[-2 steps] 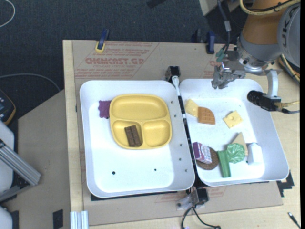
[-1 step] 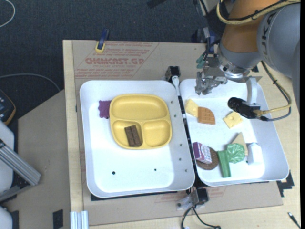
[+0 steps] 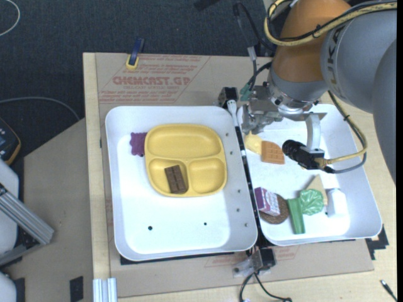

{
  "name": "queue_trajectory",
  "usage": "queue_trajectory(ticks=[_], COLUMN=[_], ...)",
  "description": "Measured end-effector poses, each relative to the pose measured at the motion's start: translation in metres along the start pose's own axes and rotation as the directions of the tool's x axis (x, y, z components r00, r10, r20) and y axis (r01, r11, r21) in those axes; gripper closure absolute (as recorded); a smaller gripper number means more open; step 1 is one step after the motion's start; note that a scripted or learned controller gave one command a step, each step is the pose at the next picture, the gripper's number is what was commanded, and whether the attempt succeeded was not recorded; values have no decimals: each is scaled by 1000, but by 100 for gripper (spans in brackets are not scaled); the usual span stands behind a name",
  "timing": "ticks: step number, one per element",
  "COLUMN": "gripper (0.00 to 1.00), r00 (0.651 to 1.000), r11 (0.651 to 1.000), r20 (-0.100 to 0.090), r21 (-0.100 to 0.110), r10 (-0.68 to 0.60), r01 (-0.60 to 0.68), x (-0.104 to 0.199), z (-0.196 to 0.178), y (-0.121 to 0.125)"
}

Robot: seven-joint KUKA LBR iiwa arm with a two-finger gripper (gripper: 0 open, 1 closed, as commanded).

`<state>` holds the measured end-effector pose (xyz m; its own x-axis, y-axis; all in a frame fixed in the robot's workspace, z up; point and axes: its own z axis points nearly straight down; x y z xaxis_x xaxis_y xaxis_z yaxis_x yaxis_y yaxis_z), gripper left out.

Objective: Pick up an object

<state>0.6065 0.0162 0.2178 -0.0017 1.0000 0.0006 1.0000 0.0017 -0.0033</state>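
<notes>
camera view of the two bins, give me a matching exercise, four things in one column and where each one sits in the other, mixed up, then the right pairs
Things:
1. yellow tray
2. brown bar
3. purple piece
4. green toy

Places:
A. in the right bin, near its front edge
B. in a front compartment of the yellow tray
C. in the left bin, towards its back
D. on the left bin's floor, against the tray's left side

Pairs: 1-C, 2-B, 3-D, 4-A

One fixed overhead view (slanted) across both bins (image 3: 126,231)
</notes>
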Motion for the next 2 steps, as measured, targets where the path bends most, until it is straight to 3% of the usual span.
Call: queue_trajectory(ticks=[1, 2], gripper=[100, 100], r00=[1000, 1000], r11=[1000, 1000], r20=[0, 0], r21=[-1, -5], r10=[2, 1], r01=[-2, -1], x=[51, 53], z=[2, -16], y=[-7, -5])
